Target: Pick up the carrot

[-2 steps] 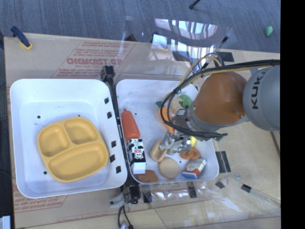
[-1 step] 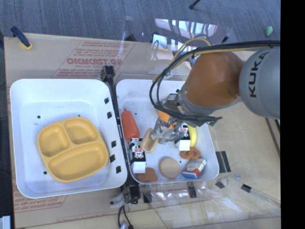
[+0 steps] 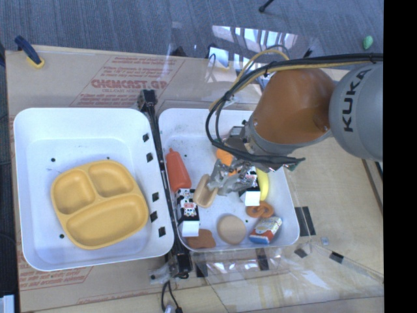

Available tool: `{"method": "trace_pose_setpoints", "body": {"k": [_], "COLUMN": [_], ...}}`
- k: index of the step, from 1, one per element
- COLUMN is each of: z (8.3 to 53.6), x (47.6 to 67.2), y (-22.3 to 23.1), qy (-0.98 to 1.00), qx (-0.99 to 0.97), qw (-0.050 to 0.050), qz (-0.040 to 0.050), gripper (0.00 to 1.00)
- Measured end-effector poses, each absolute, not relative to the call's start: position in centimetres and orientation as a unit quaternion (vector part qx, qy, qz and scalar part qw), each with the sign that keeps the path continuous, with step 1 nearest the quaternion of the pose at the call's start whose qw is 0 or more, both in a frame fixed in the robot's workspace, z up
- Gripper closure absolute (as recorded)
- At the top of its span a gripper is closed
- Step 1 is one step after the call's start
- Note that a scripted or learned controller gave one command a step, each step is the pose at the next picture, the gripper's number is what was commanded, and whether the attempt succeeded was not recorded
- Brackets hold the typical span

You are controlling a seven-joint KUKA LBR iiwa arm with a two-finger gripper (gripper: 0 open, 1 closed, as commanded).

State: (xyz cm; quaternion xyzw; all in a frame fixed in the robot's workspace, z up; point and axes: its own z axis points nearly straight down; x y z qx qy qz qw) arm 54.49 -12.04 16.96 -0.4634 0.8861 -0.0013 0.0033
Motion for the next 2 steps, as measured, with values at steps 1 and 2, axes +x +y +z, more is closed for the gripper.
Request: {"method": "trace_pose_setpoints", "body": {"k": [1, 2], "z": [18.0, 10.4], "x": [54.7, 51.3], "y": [-11.9, -15.0], "qy": [0.885, 0.864], "qx": [-0.466, -0.503], "qw": [0.005, 0.004], "qz": [-0.0017, -0.0024], "gripper": [1.0, 1.0]}}
